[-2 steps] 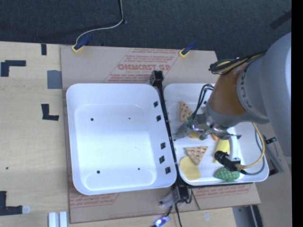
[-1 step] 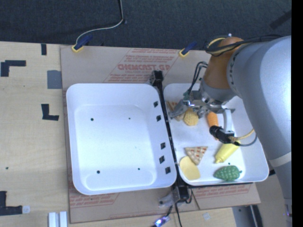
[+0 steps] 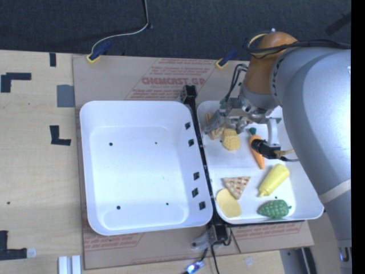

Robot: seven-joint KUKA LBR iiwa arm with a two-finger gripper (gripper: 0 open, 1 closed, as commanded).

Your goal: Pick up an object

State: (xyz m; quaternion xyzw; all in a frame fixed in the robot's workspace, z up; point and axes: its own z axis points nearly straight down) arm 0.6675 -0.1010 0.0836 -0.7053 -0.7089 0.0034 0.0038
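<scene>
My gripper (image 3: 221,122) is low in the far left part of the right bin (image 3: 308,201). It hangs just over a small tan piece (image 3: 215,132) and beside a yellow corn cob (image 3: 231,140). An orange carrot (image 3: 258,154) lies right of the corn. Nearer the front of the bin are a yellow bottle-shaped toy (image 3: 272,179), a pizza slice (image 3: 235,184), a pale yellow round piece (image 3: 228,204) and a green bumpy toy (image 3: 274,209). The view does not show whether the tan piece is gripped.
The left bin (image 3: 91,130) stands beside the right one, with a black-clipped divider (image 3: 195,153) where they meet. The grey arm (image 3: 319,107) covers the right bin's far right side. Both bins rest on cardboard (image 3: 165,79).
</scene>
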